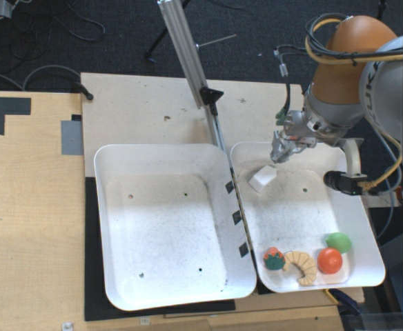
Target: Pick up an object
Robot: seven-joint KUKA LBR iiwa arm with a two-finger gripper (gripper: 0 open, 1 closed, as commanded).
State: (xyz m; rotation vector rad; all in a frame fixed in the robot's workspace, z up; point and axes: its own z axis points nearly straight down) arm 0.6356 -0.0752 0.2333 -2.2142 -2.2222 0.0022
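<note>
- Reaching in from the right, arm point(353, 67) hangs over the far end of the right bin point(367, 212); gripper point(282, 150) sits just above and beside the white block point(262, 178).
- Left bin point(119, 185): bare white floor with a few dark specks, no objects seen in it.
- Right bin: white block at the far left near the divider; at the near edge a croissant point(301, 265), red ball point(330, 261), green piece point(338, 241) and a small red-green toy point(274, 258), clustered close, some touching.
- Gripper state: can't tell, tips too small and blurred; nothing seen between them.
- Likely target, as a guess: white block, the nearest thing.
- Risk: block lies tilted and close to the bin wall, so a descent slightly off centre could nudge it against the wall or clip one corner and let it slip out.
- Risk: white on white, edges are hard to judge.
</note>
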